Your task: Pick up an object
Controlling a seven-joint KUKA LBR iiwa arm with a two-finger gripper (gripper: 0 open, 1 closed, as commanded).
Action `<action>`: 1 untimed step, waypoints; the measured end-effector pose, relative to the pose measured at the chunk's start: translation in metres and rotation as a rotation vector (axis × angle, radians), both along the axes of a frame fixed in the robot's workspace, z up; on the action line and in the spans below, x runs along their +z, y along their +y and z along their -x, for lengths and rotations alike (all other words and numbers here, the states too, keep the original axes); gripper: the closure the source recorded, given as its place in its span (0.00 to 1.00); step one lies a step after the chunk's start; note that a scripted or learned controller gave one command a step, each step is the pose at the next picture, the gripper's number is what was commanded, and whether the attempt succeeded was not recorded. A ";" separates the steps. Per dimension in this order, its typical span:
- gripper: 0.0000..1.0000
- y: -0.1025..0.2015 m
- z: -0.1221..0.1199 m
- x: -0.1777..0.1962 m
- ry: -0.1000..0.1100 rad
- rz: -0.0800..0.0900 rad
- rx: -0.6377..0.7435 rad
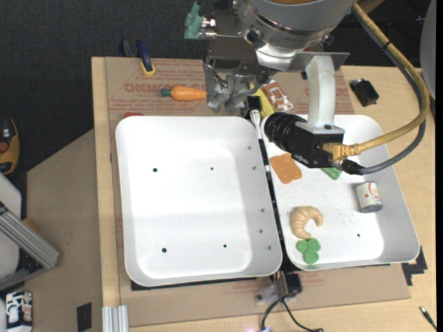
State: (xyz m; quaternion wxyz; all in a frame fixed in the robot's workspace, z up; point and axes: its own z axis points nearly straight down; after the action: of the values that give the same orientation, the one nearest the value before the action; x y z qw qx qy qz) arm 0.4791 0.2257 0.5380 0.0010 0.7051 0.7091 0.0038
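My gripper point(228, 94) hangs over the bench's back strip, just behind the seam between the two bins. A small orange carrot point(185, 93) lies on the cardboard just left of it, apart from it. A printed orange and white packet point(278, 97) and a black and yellow item point(255, 106) lie just right of it, at the right bin's back corner. In the right bin point(394, 234) lie an orange slab point(285, 167), a croissant point(306, 218), a green leafy piece point(309, 249), a small can point(369, 196) and a green scrap point(333, 173).
The left bin point(138, 206) shows only its white floor. A black cylinder point(302, 141) on the arm, with a yellow cable point(387, 137), overhangs the right bin's back left part. A blue and yellow clip point(145, 59) and a black block point(364, 91) lie on the cardboard.
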 end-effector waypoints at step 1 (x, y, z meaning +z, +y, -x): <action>0.00 -0.003 0.000 -0.003 0.006 0.004 -0.004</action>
State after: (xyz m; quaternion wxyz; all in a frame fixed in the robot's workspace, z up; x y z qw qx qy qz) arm 0.4790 0.2229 0.5351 0.0000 0.7066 0.7076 0.0003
